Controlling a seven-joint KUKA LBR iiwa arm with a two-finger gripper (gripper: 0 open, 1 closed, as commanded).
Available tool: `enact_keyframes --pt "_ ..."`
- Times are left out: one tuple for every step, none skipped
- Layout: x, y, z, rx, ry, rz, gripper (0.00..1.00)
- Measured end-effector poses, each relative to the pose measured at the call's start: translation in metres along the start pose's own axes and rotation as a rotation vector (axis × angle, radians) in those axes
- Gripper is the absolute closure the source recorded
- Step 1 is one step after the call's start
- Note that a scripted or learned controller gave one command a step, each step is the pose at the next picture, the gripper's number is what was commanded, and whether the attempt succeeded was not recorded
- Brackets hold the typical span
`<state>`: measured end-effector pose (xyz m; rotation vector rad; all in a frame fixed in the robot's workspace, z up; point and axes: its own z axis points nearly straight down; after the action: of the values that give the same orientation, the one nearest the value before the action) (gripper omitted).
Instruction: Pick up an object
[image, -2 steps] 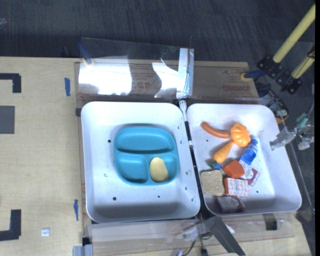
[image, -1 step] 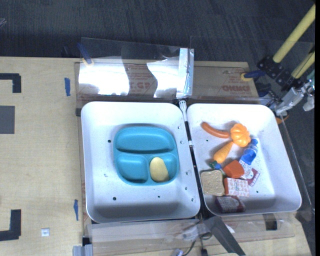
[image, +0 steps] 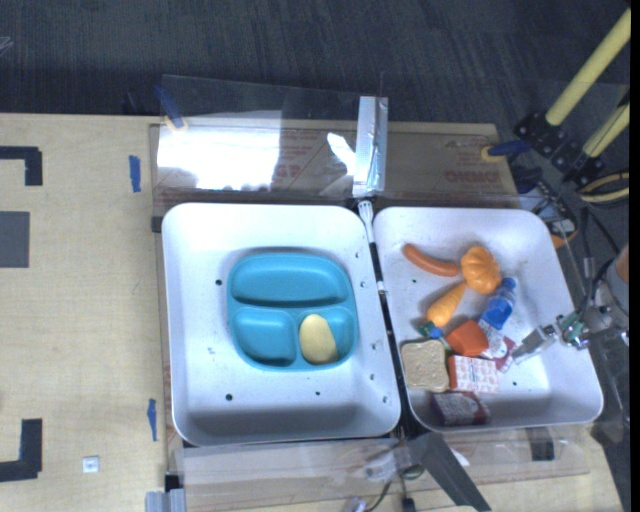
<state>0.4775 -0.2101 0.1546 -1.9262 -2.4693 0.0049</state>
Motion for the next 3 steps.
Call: enact_keyframes --pt "0.026 0.098 0.067 -0.018 -0.012 -0.092 0.0" --pt "0.026 0.112 0.068 -0.015 -0.007 0.177 0.0" --pt "0.023 0.122 0.067 -0.009 -0.007 0.054 0.0"
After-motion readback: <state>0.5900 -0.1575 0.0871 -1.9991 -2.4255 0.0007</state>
